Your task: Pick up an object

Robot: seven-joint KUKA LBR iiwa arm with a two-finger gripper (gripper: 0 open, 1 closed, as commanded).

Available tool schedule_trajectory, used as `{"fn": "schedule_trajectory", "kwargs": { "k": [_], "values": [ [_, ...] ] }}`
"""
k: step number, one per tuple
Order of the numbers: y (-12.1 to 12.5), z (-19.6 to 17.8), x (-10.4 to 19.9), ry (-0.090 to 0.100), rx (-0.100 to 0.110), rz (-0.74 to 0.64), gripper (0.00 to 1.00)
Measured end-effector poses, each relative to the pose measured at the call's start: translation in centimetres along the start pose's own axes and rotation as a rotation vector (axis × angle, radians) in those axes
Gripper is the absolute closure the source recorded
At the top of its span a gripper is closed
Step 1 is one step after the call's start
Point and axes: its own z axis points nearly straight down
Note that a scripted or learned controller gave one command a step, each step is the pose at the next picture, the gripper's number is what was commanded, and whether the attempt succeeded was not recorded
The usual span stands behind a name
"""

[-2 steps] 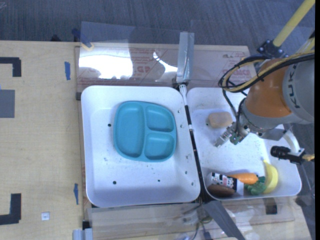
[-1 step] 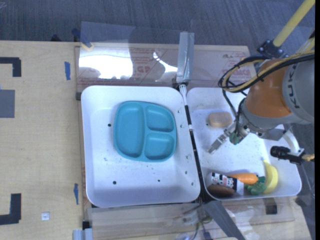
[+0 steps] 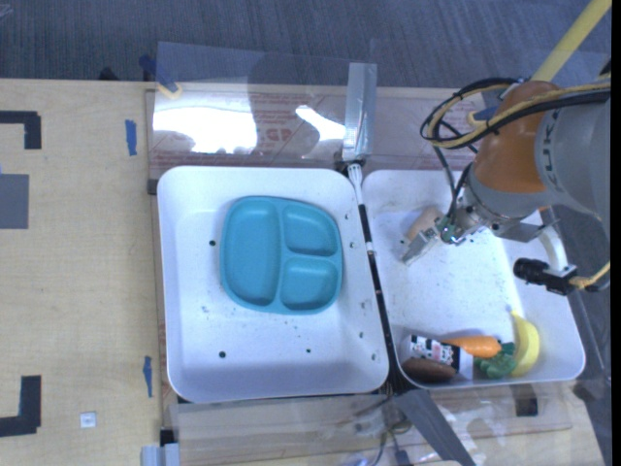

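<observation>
My worktop point(image 3: 78, 289) is pale wood with black angular marks and short strips of blue tape along its left part, and beyond its far edge lies dark grey-blue carpet. A clear plastic sheet point(image 3: 252, 115) with a grey upright post point(image 3: 359, 110) stands along the far side of the bins, catching glare.

Two shallow white bins sit side by side, their inner walls touching. The left white bin point(image 3: 184, 348) holds a turquoise plastic plate with three compartments point(image 3: 282, 254), lying flat near the middle. A few dark specks dot the bin floor around it.

The right white bin point(image 3: 456, 289) holds a small cluster in its near right corner: a yellow banana point(image 3: 525, 343) curved against the right wall, an orange carrot with green leaves point(image 3: 480, 348) just beside it, and a dark packet with a white label point(image 3: 434, 354) lying to the left of the carrot, close to the near wall.

My grey arm with its orange band point(image 3: 509, 153) reaches in from the right, and my tool point(image 3: 419, 238) hangs over the far left part of the right bin, well apart from that cluster. Its two fingers are spread a little with nothing between them.
</observation>
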Motion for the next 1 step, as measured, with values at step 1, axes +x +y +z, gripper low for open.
{"fn": "schedule_trajectory", "kwargs": {
  "k": [1],
  "values": [
    [4.11,0.13,-1.14,0.001,0.002,0.173,0.0]
  ]
}}
